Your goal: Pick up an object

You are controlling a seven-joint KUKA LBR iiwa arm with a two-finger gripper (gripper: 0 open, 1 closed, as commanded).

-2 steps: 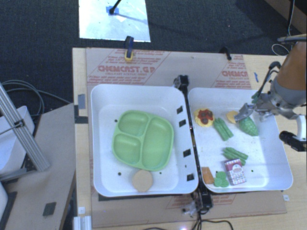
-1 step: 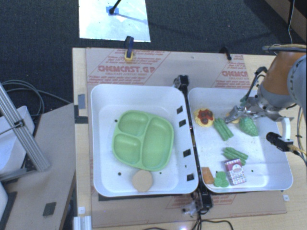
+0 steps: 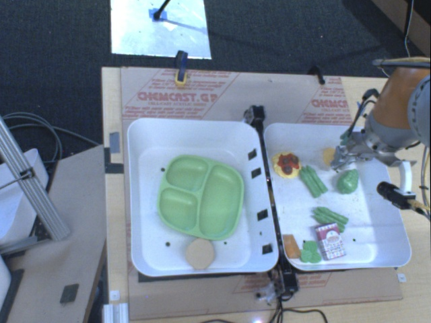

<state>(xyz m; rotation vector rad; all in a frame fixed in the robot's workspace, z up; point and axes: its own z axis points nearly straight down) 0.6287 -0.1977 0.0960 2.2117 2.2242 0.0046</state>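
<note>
My gripper (image 3: 341,160) hangs low over the upper right part of the right bin (image 3: 390,247), coming in from the grey arm with the orange band (image 3: 397,103). Just below it lies a round green toy (image 3: 347,182). A small yellow piece (image 3: 328,156) peeks out at the gripper's left side, partly hidden. Further left lie a yellow and red toy (image 3: 287,165) and a green stalk (image 3: 312,181). Nothing visibly sits in the gripper.
The right bin's lower part holds green beans (image 3: 330,215), a red box (image 3: 330,240), an orange piece (image 3: 291,246) and a small green piece (image 3: 310,253). The left bin (image 3: 145,147) holds a green divided plate (image 3: 201,196) and a tan disc (image 3: 200,253).
</note>
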